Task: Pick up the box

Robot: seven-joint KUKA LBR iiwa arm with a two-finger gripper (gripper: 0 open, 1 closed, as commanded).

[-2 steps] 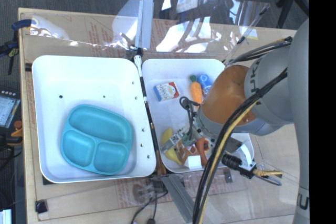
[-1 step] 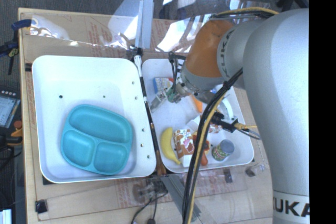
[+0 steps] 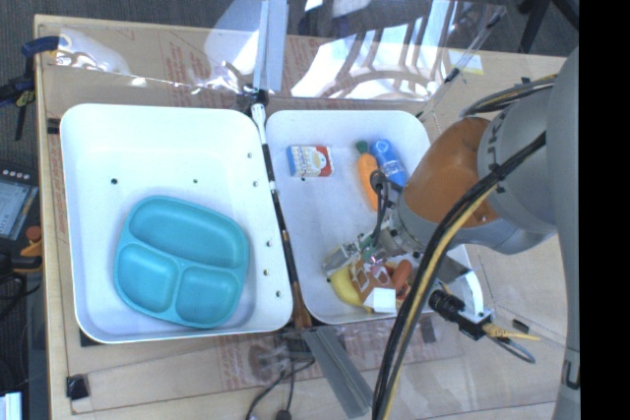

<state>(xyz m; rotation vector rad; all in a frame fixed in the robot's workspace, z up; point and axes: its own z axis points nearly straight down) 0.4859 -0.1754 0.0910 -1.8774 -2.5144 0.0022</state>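
Oddly, no writing reads on the box (image 3: 309, 161), lying well up-left of the claw (image 3: 366, 256), whose grip I cannot tell.

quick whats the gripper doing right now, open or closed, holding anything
Gripper: low over the clutter in the right bin, near the banana; its state cannot be told, and no held item is visible.

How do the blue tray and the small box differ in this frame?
The tray lies in the left bin; the box lies in the right bin. The tray is far larger than the box. The tray is plain blue with three compartments; the box is white with printed colours. Both lie flat.
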